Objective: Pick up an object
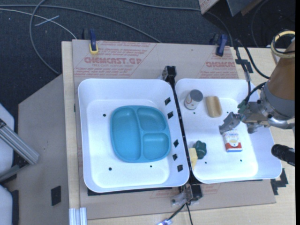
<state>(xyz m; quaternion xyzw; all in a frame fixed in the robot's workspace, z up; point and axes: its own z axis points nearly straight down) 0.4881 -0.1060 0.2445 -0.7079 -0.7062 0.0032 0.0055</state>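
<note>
Step in hand: the approach, as I judge it; nothing is lifted yet.
Jaws (233, 124): low over the right bin (248, 170), at the top edge of the small carton (233, 141); I cannot tell whether they are released or clenched.
Small carton: white with a red end, flat on the right bin's floor, just below the jaws and perhaps touching them.
Other things: a brown block (213, 106) and a grey cup (192, 99) toward the back, a green toy (199, 149) near the divider; a blue plate (140, 133) in the left bin (93, 172).
Next move: likely to centre over the carton, descend and close across its short sides.
</note>
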